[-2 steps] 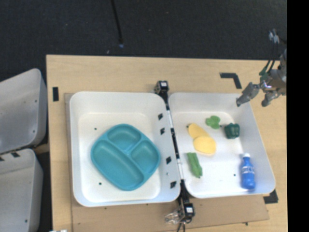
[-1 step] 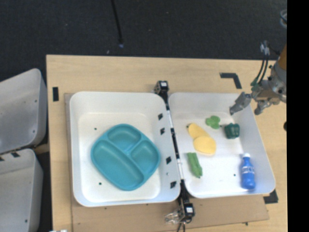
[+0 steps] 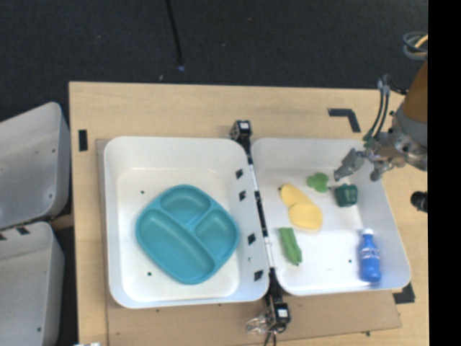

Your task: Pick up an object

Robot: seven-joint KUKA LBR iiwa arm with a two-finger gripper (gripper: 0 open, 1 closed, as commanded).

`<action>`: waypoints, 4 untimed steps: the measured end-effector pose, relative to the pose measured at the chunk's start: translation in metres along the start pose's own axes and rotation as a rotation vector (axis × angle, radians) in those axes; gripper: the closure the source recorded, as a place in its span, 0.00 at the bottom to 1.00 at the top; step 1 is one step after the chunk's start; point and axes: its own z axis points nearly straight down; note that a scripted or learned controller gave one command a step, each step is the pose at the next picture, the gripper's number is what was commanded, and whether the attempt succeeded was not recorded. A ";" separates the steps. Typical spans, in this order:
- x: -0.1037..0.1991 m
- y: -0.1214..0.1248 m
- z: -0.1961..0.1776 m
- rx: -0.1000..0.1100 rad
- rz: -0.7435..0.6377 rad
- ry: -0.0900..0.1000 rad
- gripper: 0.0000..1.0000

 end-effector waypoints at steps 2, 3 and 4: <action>-0.012 0.000 0.036 -0.002 -0.002 -0.001 1.00; -0.009 0.000 -0.007 -0.001 -0.005 0.001 1.00; -0.011 0.000 0.011 0.000 -0.003 0.000 1.00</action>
